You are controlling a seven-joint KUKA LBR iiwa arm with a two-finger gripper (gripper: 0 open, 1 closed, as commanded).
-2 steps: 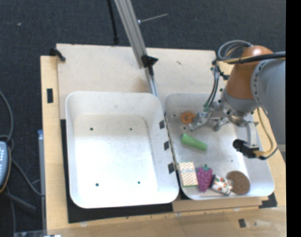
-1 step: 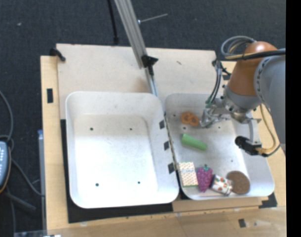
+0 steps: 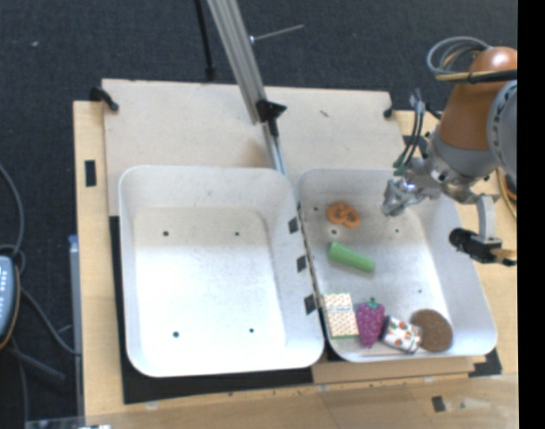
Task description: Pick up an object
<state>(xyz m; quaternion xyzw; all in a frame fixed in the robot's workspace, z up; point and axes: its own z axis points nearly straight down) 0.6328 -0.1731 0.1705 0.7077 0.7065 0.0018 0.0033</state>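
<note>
My gripper [image 3: 394,200] hangs over the far part of the right bin [image 3: 451,266], below the orange wrist band. It is to the right of an orange pretzel-shaped piece [image 3: 343,214] and apart from it. A green cylinder [image 3: 351,257] lies mid-bin, nearer the front. Along the front wall lie a checkered box [image 3: 339,315], a purple fruit-shaped toy [image 3: 371,322], a small red-and-white item [image 3: 399,333] and a brown disc [image 3: 431,329]. I see nothing held at the gripper.
The left bin [image 3: 210,266] sits beside the right one, their walls meeting at a black-clipped divider [image 3: 304,257]. A slanted metal pole [image 3: 241,52] rises from behind the bins. A black fitting [image 3: 473,242] on the arm overhangs the right bin's right rim.
</note>
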